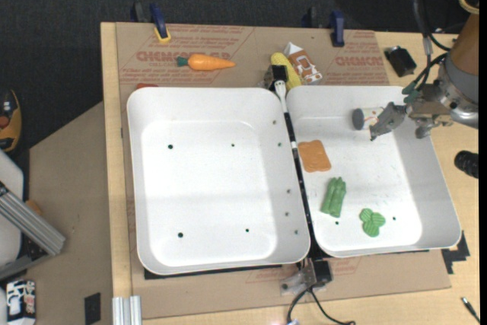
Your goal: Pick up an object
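Note:
The right bin [426, 186] holds an orange flat slab [313, 156], a green ridged piece [333, 196], a small green leafy piece [372, 222] and a little grey round object [358, 119] near its back edge. My gripper [399, 129] hangs over the back right part of this bin, just to the right of the grey object. Its fingers are spread, one dark fingertip [378, 131] pointing down-left close to the grey object. Nothing sits between the fingers.
The left bin [152, 164] lies beside the right one. Behind the bins on the board are a toy carrot [205, 62], a yellow item [282, 65], a brown and white packet [305, 66] and two blue clamps [160, 25] [337, 28].

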Controlling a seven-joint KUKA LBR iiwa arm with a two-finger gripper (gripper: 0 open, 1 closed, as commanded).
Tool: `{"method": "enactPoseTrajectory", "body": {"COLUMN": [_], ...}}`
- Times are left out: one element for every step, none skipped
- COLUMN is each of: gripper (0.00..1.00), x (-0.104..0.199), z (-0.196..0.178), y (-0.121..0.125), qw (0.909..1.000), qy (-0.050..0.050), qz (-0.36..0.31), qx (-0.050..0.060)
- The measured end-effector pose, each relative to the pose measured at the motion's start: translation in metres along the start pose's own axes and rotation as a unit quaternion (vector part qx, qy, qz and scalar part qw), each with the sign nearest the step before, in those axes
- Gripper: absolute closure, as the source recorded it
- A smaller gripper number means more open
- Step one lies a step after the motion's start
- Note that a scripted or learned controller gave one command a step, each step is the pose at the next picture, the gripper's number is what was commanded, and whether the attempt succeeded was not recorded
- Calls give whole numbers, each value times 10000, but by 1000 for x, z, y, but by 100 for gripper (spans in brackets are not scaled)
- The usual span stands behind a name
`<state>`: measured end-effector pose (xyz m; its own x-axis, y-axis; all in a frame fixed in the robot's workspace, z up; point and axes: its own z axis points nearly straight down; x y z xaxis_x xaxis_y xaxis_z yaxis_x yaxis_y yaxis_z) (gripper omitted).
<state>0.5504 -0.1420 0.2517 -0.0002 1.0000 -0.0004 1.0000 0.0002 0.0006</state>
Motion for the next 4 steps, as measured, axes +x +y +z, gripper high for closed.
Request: {"method": "enactPoseTrajectory", "body": {"gripper": [0, 0, 0, 100], "x": [93, 181, 313, 304], "z": [63, -42, -121, -126], "y": [77, 119, 116, 116], "qw": [10000, 10000, 10000, 10000], "qy": [10, 12, 35, 0], "qz": [-47, -47, -71, -13], "qx": [-17, -70, -58, -23]}}
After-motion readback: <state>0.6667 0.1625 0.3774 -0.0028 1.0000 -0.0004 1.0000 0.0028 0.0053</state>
